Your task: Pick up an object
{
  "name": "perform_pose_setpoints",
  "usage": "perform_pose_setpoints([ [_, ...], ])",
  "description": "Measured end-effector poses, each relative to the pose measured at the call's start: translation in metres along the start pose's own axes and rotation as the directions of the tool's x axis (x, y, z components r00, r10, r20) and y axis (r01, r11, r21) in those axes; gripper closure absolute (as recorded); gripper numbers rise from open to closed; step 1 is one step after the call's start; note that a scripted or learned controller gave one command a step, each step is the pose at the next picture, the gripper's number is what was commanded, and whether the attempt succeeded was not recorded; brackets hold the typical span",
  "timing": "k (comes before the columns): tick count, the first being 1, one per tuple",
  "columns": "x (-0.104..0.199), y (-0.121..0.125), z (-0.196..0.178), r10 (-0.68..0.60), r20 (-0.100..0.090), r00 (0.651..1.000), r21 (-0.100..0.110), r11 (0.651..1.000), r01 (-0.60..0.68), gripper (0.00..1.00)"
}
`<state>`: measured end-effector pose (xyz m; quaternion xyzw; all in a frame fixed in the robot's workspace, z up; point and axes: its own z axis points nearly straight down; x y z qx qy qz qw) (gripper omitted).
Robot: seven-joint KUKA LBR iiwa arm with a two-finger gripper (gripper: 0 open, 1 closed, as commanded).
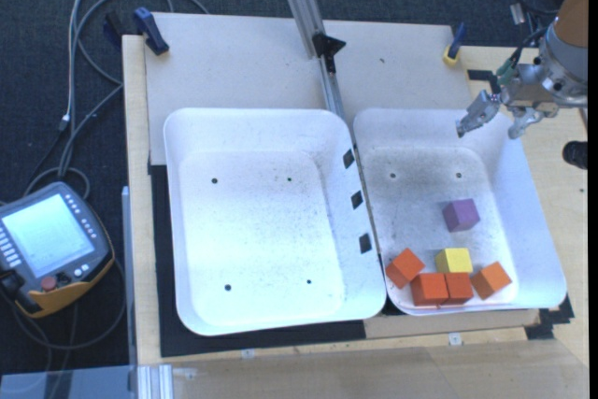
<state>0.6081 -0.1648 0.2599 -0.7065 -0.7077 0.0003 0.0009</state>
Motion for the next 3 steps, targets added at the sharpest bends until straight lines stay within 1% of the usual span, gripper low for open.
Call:
perform_pose_setpoints([
  [1, -0.019, -0.017, 0.147, 0.003, -0.002, 1.0, 0.008, 1.0, -0.003, 0.0],
  [2, 0.008, -0.055, 0.162, 0.001, -0.003, 1.0, 0.004, 1.0, -0.001, 0.0],
  [3, 0.052, -0.071, 0.16, -0.002, -0.003, 1.0, 0.002, 1.0, 0.002, 0.0],
])
